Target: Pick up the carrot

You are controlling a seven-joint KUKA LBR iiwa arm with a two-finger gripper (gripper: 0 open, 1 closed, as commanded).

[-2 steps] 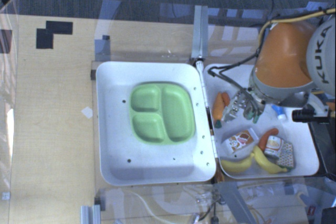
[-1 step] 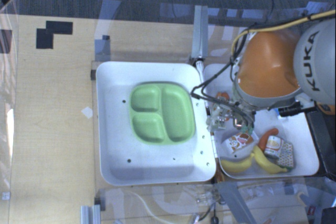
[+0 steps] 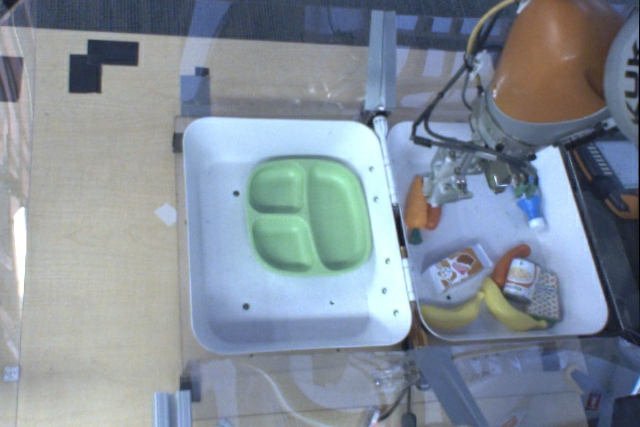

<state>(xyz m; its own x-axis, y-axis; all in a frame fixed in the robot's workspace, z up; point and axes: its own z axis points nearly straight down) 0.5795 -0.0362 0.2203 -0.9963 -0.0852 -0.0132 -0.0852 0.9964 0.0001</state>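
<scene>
1. Camera view: the carrot (image 3: 417, 204) lies in the right bin (image 3: 585, 245), against that bin's left wall, orange with a green end.
2. The gripper (image 3: 447, 187) hangs just right of the carrot, fingers parted narrowly around nothing.
3. Below the carrot lie a small packet (image 3: 457, 271) and two bananas (image 3: 478, 311).
4. Left of the carrot, the left bin (image 3: 215, 245) holds a green divided plate (image 3: 307, 215).

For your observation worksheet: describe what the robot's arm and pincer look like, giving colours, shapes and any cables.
The arm has a bulbous orange band and a grey collar below. Black cables loop around the wrist; a yellow one runs over the top. The pincer is small, silvery metal.
</scene>
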